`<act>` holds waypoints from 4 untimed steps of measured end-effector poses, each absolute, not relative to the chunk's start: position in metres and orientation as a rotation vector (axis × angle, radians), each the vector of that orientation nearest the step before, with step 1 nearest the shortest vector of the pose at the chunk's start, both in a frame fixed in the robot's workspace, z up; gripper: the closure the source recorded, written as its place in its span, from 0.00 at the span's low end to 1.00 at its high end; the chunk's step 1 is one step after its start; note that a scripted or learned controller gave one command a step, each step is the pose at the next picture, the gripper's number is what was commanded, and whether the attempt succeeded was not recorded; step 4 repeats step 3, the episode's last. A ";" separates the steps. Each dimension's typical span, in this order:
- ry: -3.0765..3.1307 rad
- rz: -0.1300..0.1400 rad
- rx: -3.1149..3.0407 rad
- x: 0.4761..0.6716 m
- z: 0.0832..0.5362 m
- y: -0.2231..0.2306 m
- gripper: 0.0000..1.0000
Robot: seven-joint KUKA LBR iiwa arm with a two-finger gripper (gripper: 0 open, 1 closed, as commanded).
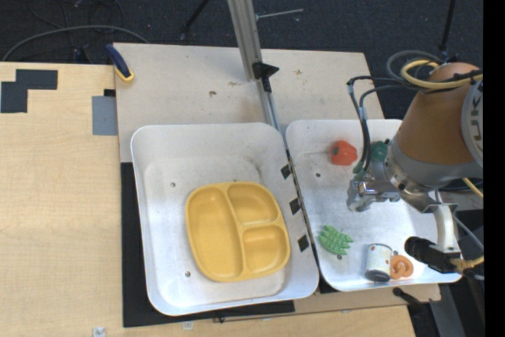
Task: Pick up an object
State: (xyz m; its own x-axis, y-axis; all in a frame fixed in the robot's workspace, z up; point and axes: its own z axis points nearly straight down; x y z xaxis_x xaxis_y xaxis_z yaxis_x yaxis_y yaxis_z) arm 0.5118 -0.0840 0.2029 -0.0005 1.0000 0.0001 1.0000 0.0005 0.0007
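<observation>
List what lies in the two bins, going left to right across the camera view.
Yellow divided tray in the left bin → green toy → red-orange ball → gripper → small white and orange object, these last four over or in the right bin.

A yellow tray (237, 231), a red-orange ball (343, 153), a green toy (335, 240), white bins (158, 170).
</observation>
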 end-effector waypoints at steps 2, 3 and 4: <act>2.230 -0.003 2.220 0.513 0.210 0.019 1.00; 2.229 -0.002 2.218 0.518 0.221 0.064 1.00; 2.229 -0.002 2.218 0.518 0.221 0.064 1.00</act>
